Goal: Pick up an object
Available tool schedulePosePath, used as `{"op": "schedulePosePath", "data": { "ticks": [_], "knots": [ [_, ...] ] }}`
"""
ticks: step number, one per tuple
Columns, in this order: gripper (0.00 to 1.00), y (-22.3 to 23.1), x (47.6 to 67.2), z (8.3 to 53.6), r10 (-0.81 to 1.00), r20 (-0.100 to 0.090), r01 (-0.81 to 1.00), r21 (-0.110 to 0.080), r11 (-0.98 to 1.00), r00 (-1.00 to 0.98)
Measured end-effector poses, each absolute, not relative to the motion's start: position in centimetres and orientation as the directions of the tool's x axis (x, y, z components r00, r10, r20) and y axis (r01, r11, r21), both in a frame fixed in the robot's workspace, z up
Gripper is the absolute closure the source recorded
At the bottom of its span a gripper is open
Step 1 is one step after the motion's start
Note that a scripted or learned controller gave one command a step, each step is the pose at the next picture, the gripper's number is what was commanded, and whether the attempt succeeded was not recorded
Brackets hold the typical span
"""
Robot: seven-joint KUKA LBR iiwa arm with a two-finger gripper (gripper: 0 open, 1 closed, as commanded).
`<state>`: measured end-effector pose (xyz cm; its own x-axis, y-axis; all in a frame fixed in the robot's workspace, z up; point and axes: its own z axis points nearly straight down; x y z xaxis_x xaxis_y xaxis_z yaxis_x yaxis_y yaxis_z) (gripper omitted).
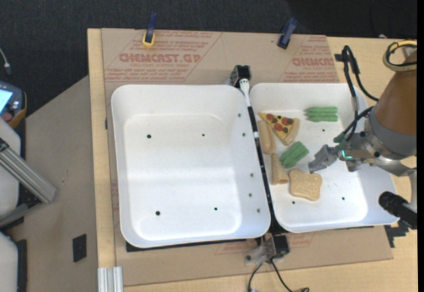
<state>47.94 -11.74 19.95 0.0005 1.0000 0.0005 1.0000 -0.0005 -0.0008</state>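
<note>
Pincer, finger state impossible to tell, low in right bin beside toast slice.

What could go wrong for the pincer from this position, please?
The pincer hangs low between the green piece and the toast, which lie close together, so it may nudge one while closing on the other. The pizza slice and the wooden stick also crowd that spot, so a grab might catch two.
</note>
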Motion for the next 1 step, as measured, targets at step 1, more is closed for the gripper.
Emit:
{"op": "schedulePosePath", "data": {
  "ticks": [1],
  "knots": [
    [0.0, -14.07, 51.16, 10.03, 1.0, 0.002, 1.0, -0.007, -0.001, 0.001]
  ]
}}
